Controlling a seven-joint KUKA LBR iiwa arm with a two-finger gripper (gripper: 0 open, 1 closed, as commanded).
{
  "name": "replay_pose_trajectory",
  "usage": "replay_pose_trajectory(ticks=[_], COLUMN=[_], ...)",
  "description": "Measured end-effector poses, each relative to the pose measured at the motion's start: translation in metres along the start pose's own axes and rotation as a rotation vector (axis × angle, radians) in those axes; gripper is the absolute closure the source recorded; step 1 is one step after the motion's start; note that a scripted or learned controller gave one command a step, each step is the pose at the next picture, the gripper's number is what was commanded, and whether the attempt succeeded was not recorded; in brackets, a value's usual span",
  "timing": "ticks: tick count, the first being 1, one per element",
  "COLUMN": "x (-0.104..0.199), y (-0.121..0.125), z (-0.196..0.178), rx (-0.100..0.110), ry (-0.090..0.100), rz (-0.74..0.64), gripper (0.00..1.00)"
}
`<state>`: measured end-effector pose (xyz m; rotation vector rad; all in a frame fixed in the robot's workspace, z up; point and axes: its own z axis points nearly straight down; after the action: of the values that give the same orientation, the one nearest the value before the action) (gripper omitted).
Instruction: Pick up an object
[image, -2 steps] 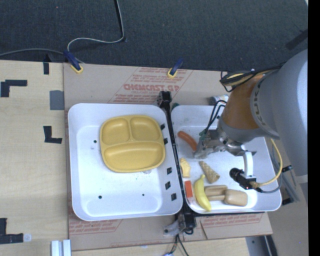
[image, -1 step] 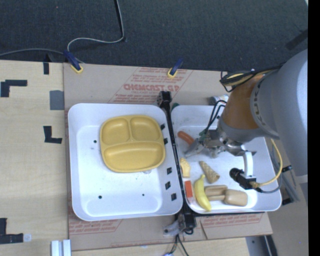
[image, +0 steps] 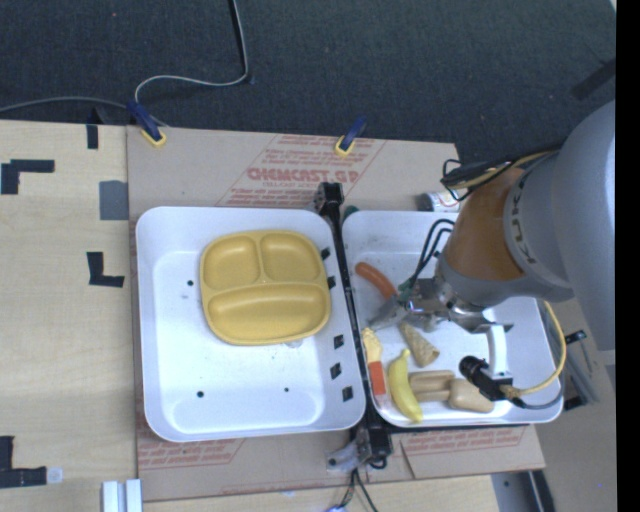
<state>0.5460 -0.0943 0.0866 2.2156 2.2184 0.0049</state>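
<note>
Partly hidden under the arm (image: 520, 240): gripper (image: 400, 308), fingers unclear.

Bench (image: 60, 300): pale wood-toned top. A brown cardboard sheet (image: 290, 165) with red print lies over its middle, held at the far edge by two yellow-and-blue clamps (image: 150, 128). Two shallow white bins sit side by side on the cardboard: left bin (image: 160, 330), right bin (image: 385, 235). Black tape marks (image: 98, 270) near the left edge.
</note>
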Motion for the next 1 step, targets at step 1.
replay_pose_trajectory(ticks=[1], x=[-0.0008], y=[0.0001], z=[-0.0094], rx=[0.000], ry=[-0.001], rz=[0.001], gripper=[1.00])
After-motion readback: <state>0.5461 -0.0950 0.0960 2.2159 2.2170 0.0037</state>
